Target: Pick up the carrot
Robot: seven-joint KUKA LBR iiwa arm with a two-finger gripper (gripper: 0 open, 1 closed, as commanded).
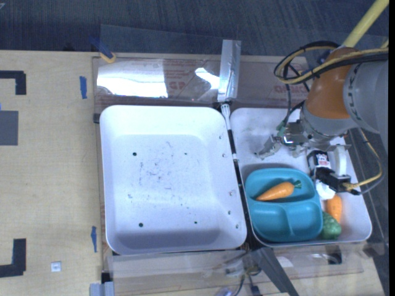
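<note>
Working from my left, I see the left white bin (pixel 166 177), well away from the gripper (pixel 271 148) and holding nothing I need. Next comes the right white bin (pixel 259 125), where all the action sits. The gripper hangs over that bin's far half, and its metal fingers look slightly apart with nothing between them, though they are small and I would not swear to the gap.

The carrot (pixel 276 191) lies just nearer the camera than the gripper and almost directly below it in my view, resting in the far compartment of a blue divided dish (pixel 285 224). Its long axis runs left to right with a slight tilt, thick end toward the arm, tip pointing left. I judge the coming move to be a short pull toward me, then a descent with the fingers closing across that axis.

Further right, beyond the dish, a second, smaller carrot with a green top (pixel 334 214) lies against the bin wall, under the arm's wrist.
</note>
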